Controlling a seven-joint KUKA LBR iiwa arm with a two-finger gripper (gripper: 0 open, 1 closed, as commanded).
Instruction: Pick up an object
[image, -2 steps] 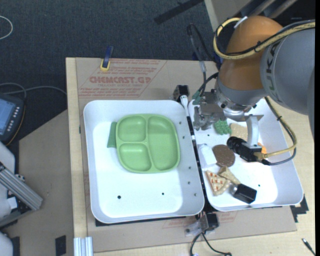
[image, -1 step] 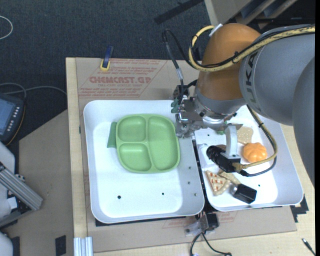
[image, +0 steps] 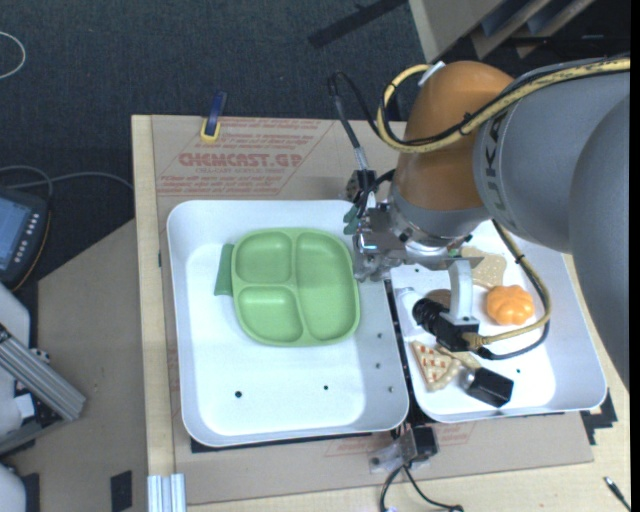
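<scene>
1. Camera view, surroundings: dark carpet (image: 120, 60) is noted around the bench. A brown board (image: 250, 165) with red printed lettering lies under both bins. A yellow-and-blue clamp (image: 212, 118) is seen at the board's far edge.
2. Left bin (image: 200, 385): smooth white plastic with rounded corners. A pale green plate (image: 295, 287), rounded-square and divided into three compartments, lies flat in the far half.
3. Right bin (image: 572, 372): same white plastic. Recorded inside are a ribbed orange pumpkin (image: 508, 304), a tan grid-patterned waffle wedge (image: 433, 363), a black block (image: 488, 385) near the front wall just beside the wedge, and a beige flat piece (image: 490, 268) partly hidden by the arm.
4. The gripper (image: 372, 245) is located over the seam between the bins, just beside the plate's far right corner. Whether it is wide, narrow or holding anything cannot be told.
</scene>
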